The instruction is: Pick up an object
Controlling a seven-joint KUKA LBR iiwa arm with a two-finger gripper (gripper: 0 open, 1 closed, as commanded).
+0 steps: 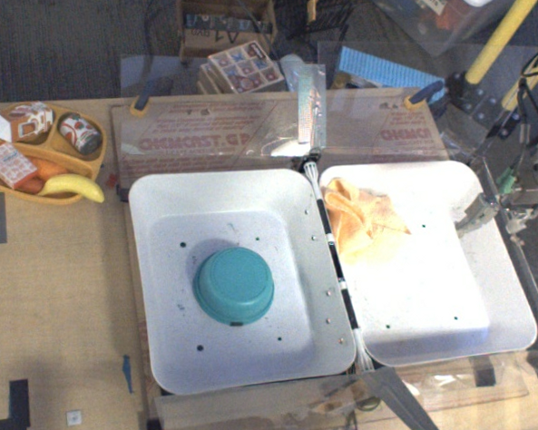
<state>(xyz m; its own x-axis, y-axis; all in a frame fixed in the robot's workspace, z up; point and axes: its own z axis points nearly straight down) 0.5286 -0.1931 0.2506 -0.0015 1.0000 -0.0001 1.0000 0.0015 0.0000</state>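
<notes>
An upturned teal bowl [234, 285] sits near the middle of the left white bin [159, 207]. A crumpled orange-yellow cloth [360, 220] lies in the upper left corner of the right white bin [439, 326], against the divider between the two bins.
A grey metal fitting [483, 210] with cables pokes over the right bin's right rim. A yellow tray [38, 160] with a banana and packets stands on the bench at far left. Cardboard sheets [210, 136] lie behind the bins.
</notes>
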